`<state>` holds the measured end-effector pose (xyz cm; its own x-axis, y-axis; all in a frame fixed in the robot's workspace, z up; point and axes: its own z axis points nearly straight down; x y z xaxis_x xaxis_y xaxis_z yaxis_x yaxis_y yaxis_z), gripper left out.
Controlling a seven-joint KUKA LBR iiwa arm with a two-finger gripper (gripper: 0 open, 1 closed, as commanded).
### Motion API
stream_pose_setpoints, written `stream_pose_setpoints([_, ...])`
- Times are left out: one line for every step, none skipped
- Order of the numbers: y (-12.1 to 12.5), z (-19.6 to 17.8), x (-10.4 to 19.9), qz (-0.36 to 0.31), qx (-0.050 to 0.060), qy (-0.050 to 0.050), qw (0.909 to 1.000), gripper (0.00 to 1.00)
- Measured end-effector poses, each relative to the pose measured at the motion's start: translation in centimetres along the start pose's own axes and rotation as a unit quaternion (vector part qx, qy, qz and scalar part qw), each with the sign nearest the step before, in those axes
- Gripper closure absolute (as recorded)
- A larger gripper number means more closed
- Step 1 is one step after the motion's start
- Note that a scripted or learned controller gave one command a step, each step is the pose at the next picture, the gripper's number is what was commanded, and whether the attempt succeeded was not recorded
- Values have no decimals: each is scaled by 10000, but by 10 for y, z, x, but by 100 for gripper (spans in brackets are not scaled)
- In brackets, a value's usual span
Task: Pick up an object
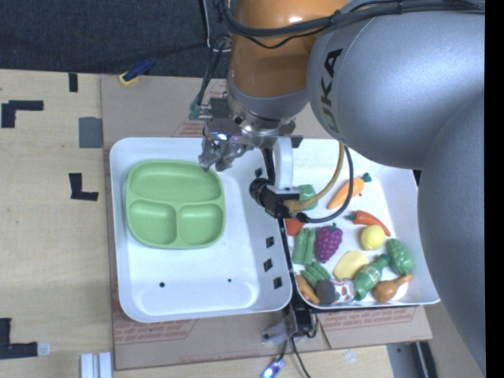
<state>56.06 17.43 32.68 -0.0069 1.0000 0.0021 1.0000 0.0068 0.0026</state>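
- Looming closest to the lens, the grey arm [409, 77] with its orange band [276, 14] covers the upper right and hides the far corner of the right bin [421, 294].
- Below the wrist, the end effector [216, 157] hangs over the far right corner of the green divided plate [175, 203], which lies in the left bin [189, 302]; whether it is spread or pressed together cannot be told, and nothing can be made out between its tips.
- Toy foods for picking are heaped in the near part of the right bin: purple grapes [328, 241], a green cucumber-like piece [304, 245] just to their left, a lemon [372, 237], a red chili [367, 220] above it, an orange carrot [345, 190] farther back, a yellow piece [350, 264], broccoli [399, 253] and a brown pear-shaped piece [386, 290] near the front edge.
- A black cable fitting [268, 195] dangles from the wrist over the rim between the two bins, partly covering a red piece beneath it.
- Both bins rest on cardboard [157, 109] on the desk [39, 250], which carries black tape marks [79, 186].
- A blue and yellow item [138, 70] lies at the desk's far edge, well apart from the bins.
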Motion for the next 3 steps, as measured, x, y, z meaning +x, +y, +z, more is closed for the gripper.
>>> stream_pose_setpoints([-47,82,-43,46,78,-31,10000,100])
stream_pose_setpoints([-77,-38,-17,1,-30,14,10000,100])
stream_pose_setpoints([-78,13,-68,53,42,-23,10000,100])
